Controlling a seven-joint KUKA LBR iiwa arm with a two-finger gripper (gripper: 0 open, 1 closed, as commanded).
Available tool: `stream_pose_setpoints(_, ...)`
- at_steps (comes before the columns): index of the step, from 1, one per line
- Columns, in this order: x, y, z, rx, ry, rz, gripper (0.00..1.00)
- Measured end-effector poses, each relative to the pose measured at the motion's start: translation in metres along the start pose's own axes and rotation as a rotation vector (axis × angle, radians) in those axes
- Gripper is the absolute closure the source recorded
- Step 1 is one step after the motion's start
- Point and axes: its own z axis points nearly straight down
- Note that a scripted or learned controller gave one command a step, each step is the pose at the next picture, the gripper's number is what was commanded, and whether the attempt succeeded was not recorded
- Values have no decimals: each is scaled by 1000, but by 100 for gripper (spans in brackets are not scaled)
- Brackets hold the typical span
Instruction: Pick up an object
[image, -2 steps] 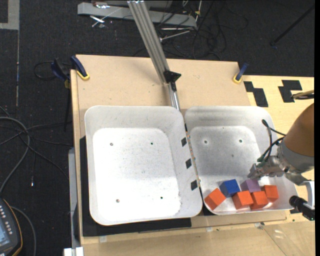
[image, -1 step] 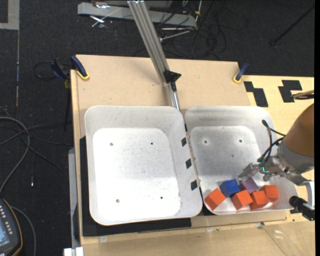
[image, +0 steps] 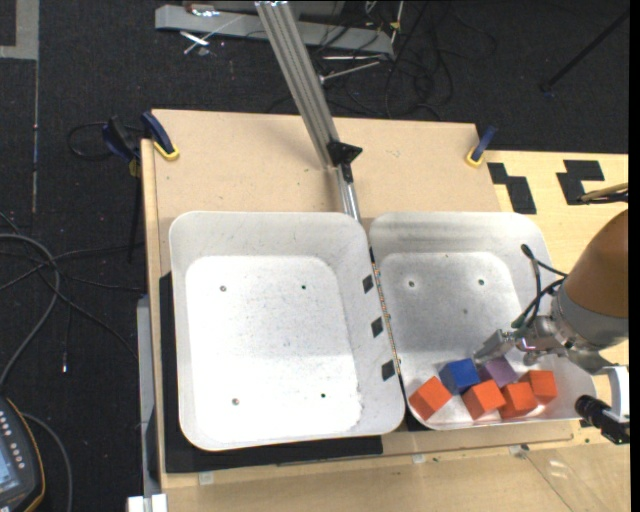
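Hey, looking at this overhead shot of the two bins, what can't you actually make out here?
- Gripper: small and blurred against the right bin; open or shut is unclear.
- Arm: cut off by the right edge of the camera view.
- Purple block: partly hidden by the blue block and orange blocks, so its shape is unclear.
- Whether the gripper touches any block: too small to tell.

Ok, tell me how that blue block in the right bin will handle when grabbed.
The blue block looks rigid and flat-faced, so it probably won't roll. It sits packed against the purple block and orange blocks, so gripping it may nudge them. The end effector is close above.
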Motion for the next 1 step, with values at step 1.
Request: stream_pose_setpoints(1, 0, 0, 0, 0, 0, 0, 0)
